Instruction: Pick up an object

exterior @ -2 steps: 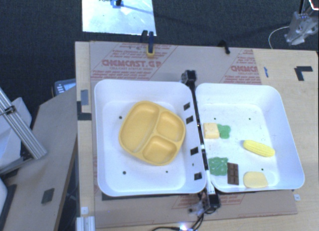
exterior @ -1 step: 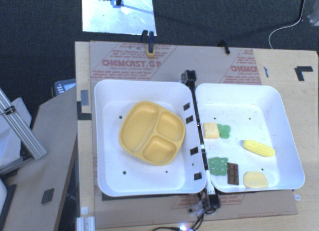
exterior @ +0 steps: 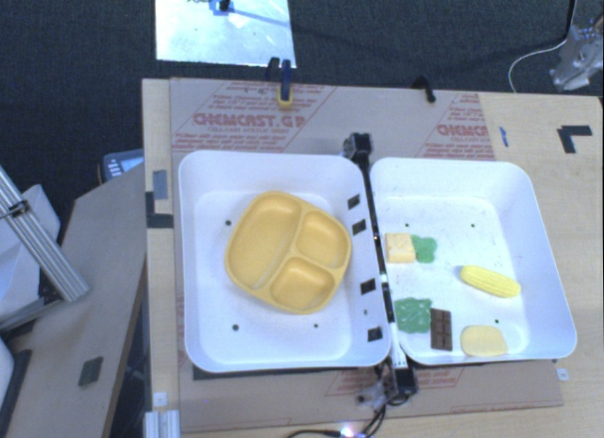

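The left bin [exterior: 203,332] holds a yellow divided plate [exterior: 288,251] with three compartments. In the right bin [exterior: 538,210] lie several small toy foods: a pale yellow block [exterior: 400,247] touching a green piece [exterior: 424,249], a yellow corn cob [exterior: 490,281], a green leafy piece [exterior: 412,313], a brown chocolate bar [exterior: 442,328] right beside it, and a pale yellow oval piece [exterior: 483,340] at the front.
A black hinge strip [exterior: 371,257] runs between the two bins. A cardboard sheet [exterior: 245,117] lies under the bins on the wooden bench. A shiny metal plate [exterior: 224,9] sits on the dark floor behind. An aluminium rail [exterior: 33,238] leans at the left.
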`<state>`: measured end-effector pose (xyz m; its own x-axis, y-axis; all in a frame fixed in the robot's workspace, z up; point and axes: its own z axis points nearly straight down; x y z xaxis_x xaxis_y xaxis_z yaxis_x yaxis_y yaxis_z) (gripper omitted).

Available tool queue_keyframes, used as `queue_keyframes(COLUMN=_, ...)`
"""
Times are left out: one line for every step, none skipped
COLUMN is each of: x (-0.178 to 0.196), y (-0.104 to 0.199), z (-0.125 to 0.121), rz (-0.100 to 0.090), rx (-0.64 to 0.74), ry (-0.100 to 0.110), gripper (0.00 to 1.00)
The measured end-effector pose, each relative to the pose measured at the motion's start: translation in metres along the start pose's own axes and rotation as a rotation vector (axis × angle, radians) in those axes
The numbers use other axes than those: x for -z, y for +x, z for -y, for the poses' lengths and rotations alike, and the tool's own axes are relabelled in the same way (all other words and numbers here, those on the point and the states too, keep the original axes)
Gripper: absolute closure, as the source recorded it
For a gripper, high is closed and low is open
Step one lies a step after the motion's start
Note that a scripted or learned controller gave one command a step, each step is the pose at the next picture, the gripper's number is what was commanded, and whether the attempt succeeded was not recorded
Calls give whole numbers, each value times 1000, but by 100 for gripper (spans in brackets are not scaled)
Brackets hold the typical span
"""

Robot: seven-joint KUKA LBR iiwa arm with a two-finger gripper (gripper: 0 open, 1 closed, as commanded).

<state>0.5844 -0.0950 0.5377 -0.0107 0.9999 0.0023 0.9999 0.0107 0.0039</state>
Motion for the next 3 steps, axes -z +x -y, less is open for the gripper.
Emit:
queue_keyframes(x=-31, y=-91, z=8, rz=5, rx=-18, ry=4, gripper=100)
queue_keyframes(x=-1, y=68, z=-41, rz=-1, rx=11, ry=-4, gripper=100)
queue_keyframes(x=-4, y=-31, z=-80, rz=6, rx=-16, ry=0, gripper=100)
